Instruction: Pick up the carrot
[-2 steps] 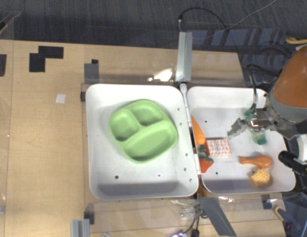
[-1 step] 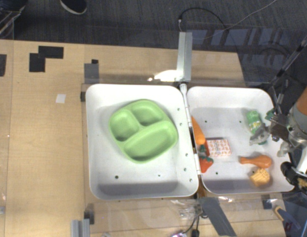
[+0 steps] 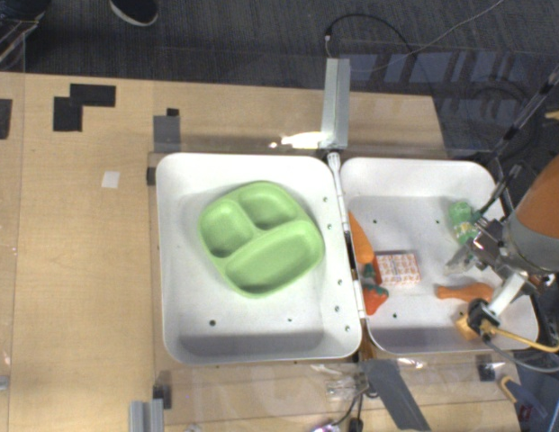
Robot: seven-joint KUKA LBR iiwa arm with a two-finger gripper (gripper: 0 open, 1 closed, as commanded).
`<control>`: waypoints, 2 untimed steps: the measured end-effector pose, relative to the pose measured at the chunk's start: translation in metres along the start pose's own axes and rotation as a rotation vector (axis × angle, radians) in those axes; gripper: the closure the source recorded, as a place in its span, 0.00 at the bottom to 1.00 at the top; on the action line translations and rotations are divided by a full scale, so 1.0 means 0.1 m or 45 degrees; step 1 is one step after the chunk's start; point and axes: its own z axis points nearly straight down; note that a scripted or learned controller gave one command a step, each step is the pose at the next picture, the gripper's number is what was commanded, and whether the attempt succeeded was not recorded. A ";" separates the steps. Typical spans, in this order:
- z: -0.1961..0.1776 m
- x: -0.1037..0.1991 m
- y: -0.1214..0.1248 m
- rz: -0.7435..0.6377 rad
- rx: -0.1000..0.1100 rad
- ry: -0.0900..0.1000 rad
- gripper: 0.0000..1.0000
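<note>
The carrot (image 3: pixel 360 244) is a long orange piece lying along the left wall of the right bin (image 3: pixel 414 174), with a green tuft (image 3: pixel 376 286) at its near end. My gripper (image 3: pixel 468 252) hangs over the right side of the same bin, well to the right of the carrot and apart from it. Nothing shows held in it.
A pink-and-white box (image 3: pixel 396 268) lies just right of the carrot, and a small red piece (image 3: pixel 376 302) sits by its tuft. A green item (image 3: pixel 460 214) and a flat orange piece (image 3: pixel 464 291) lie near the gripper. The left bin (image 3: pixel 180 331) holds a green divided plate (image 3: pixel 261 237).
</note>
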 end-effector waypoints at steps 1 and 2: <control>-0.22 -0.13 0.13 0.386 -0.002 0.000 0.00; 0.03 -0.18 0.18 0.752 -0.001 0.000 0.00</control>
